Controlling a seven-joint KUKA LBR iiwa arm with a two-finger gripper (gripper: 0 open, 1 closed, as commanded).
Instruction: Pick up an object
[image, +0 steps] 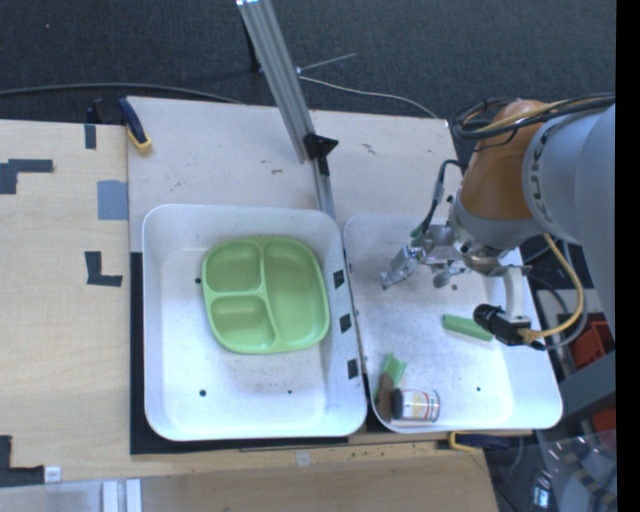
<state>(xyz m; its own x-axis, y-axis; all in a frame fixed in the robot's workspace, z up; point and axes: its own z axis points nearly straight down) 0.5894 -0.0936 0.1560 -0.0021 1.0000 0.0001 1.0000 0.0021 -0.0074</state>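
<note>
Here, 2 white bins (160, 330) share a pale bench (220, 150).

A pale wooden table (60, 340) fills the left side, marked with dark tape pieces (98, 270) and a grey tape patch (113, 200). A lighter board (220, 150) lies on it towards the back, with a blue and yellow clamp (135, 125) at its far left corner. Two shallow white bins sit side by side, the left bin (152, 300) touching the right bin (440, 375), both on a black mat (136, 350). Small black clips (345, 322) sit along their shared edge. A slanted aluminium bar (275, 60) comes down to a black bracket (320, 146) behind the bins. A thin cable (400, 97) runs over the dark floor (450, 40) beyond
</note>
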